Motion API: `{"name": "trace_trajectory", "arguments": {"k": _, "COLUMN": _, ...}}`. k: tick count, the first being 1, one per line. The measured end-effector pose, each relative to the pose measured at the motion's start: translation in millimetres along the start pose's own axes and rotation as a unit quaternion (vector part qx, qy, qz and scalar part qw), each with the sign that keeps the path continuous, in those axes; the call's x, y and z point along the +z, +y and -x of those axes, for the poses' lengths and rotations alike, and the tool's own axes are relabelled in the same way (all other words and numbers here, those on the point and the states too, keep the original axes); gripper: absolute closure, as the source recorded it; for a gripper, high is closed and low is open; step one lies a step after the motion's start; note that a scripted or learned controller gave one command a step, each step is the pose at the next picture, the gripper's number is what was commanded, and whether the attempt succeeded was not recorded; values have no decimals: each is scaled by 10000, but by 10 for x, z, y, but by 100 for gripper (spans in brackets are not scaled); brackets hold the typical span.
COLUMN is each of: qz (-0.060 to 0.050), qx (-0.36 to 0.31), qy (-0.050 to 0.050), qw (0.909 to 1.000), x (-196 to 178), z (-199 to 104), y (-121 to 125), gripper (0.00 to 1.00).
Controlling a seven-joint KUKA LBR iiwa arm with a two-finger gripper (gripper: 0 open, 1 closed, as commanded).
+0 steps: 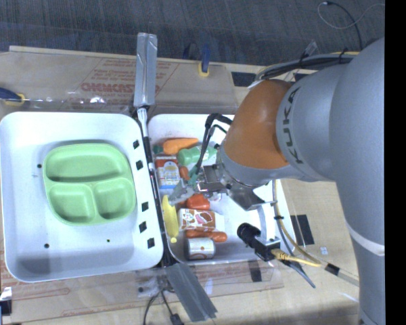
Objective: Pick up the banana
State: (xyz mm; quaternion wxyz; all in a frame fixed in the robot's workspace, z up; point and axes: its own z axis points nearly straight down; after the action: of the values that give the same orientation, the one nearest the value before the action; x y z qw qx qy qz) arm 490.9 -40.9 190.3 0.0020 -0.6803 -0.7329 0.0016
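The banana (169, 220) is a thin yellow shape lying along the left wall of the right bin (189, 122), near that bin's front half. My gripper (193, 190) hangs low over the clutter in the middle of this bin, just right of and slightly behind the banana's far end. The wrist and the orange band of the arm (260, 131) cover the bin's right half. I see nothing held in the gripper.
Around the gripper lie an orange carrot (179, 144), a green item (189, 156), a small labelled carton (166, 172), a red piece (198, 202), a printed box (196, 219) and a can (200, 248). The left bin (20, 154) holds a green divided tray (90, 181).
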Motion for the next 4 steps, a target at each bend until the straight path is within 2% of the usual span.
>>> {"name": "trace_trajectory", "arguments": {"k": 1, "qz": 1, "qx": 7, "qy": -1, "qw": 10000, "x": 0, "z": 5, "y": -1, "gripper": 0}}
{"name": "trace_trajectory", "arguments": {"k": 2, "qz": 5, "qx": 861, "qy": -2, "qw": 9963, "x": -8, "z": 406, "y": 678, "gripper": 0}}
{"name": "trace_trajectory", "arguments": {"k": 3, "qz": -5, "qx": -22, "qy": 4, "qw": 10000, "x": -152, "z": -636, "y": 535, "gripper": 0}}
{"name": "trace_trajectory", "arguments": {"k": 4, "qz": 26, "qx": -1287, "qy": -9, "qw": 9917, "x": -1117, "z": 187, "y": 792, "gripper": 0}}
